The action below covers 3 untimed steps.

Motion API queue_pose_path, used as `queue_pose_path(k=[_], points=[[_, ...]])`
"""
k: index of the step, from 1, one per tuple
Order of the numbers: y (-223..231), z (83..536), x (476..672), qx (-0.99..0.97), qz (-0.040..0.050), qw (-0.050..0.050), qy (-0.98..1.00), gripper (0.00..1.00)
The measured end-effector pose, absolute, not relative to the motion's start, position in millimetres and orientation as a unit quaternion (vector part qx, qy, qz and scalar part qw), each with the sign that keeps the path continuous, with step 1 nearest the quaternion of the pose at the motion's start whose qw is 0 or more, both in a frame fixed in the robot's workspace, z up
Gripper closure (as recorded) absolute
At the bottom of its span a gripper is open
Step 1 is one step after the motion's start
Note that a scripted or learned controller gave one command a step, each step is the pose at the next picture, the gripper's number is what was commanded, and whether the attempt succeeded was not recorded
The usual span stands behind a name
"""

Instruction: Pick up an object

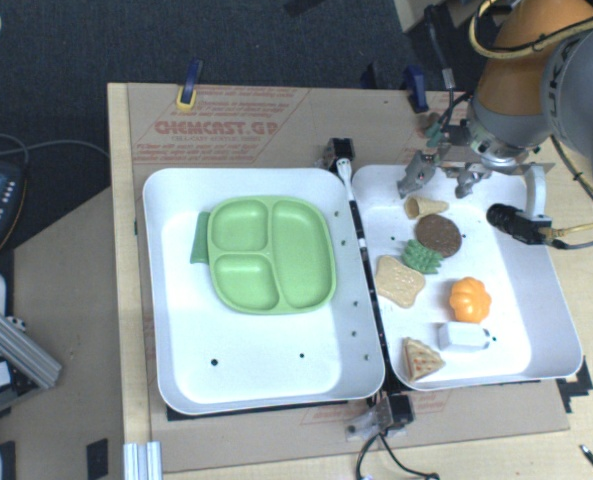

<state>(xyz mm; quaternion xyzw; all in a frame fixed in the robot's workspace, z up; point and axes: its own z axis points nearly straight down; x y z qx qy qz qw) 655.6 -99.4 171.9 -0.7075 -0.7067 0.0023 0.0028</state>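
My gripper (442,178) hangs over the far end of the right bin (546,308), its two fingers spread apart with nothing between them. Just below it lies a small tan piece (426,206). Nearer the middle sit a round brown patty (439,234), a green leafy piece (422,258), a pale cracker-like slab (399,281) and an orange fruit (469,299). Toward the front are a small white block (464,336) and a tan wedge (422,358).
The left bin (176,348) holds a green divided tray (272,253) with three compartments. Black clips sit along the seam between the bins. The bench's cardboard surface (226,123) stretches behind both bins.
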Motion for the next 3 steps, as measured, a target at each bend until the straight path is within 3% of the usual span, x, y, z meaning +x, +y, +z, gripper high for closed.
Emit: queue_pose_path(k=[1,2,3], points=[[-100.3,109.7,648.1,-0.707,0.0025,0.003,-0.707,0.0],[-99.5,84.7,648.7,-0.707,0.0003,0.0,-0.707,0.0],[-100.8,98.9,650.5,-0.707,-0.0009,-0.003,-0.707,1.0]])
